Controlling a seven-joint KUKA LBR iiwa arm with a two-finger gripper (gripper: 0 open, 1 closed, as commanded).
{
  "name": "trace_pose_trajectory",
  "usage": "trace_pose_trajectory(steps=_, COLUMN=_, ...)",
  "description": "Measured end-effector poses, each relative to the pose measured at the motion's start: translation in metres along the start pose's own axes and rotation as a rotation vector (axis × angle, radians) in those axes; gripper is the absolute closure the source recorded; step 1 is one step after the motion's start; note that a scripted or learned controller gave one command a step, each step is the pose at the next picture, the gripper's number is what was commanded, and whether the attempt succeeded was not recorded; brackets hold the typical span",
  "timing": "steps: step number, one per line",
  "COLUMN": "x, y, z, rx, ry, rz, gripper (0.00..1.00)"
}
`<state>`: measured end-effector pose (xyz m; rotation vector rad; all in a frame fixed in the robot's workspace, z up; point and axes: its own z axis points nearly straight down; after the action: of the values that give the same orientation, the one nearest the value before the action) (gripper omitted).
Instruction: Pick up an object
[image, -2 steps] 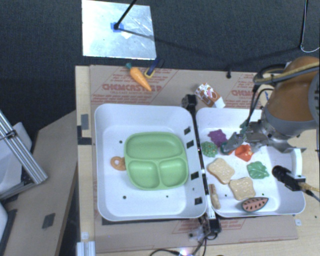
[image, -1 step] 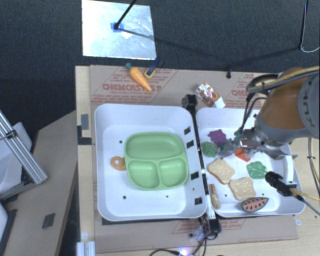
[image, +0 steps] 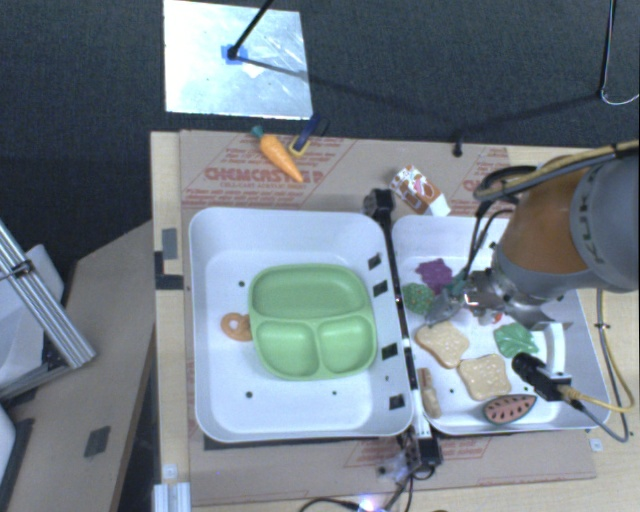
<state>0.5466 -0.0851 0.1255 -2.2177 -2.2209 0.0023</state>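
The bench (image: 170, 180) carries two white bins; the left bin (image: 215, 250) holds a green divided tray (image: 310, 320) with a small pretzel (image: 236, 326) at its nine o'clock. The arm (image: 560, 240) reaches over the right bin (image: 440, 225), its gripper (image: 462, 298) low among the toy food. Whether anything sits between the tips cannot be told; the wrist hides them.

Candidates lie close: purple grapes (image: 434, 272) at the gripper's eleven o'clock, a green leafy piece (image: 417, 297) at nine, a bread slice (image: 442, 343) at seven, a second toast (image: 484, 376) at five o'clock, a watermelon wedge (image: 509, 408) beyond it. A carrot (image: 280, 157) lies outside, at the bench's twelve o'clock.

To do this well, I judge the arm should commit to one piece, centre over it, and close before lifting straight up, avoiding the neighbours.
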Motion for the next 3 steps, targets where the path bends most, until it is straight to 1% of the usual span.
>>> trace_pose_trajectory(steps=1, x=0.001, y=0.001, z=0.041, rx=-0.005, ry=0.001, rz=0.001, gripper=0.0)
trace_pose_trajectory(steps=2, x=0.0, y=0.004, z=0.027, rx=-0.012, ry=0.0, rz=0.0, gripper=1.0)
trace_pose_trajectory(steps=3, x=0.002, y=0.013, z=-0.034, rx=-0.01, ry=-0.002, rz=-0.003, gripper=1.0)
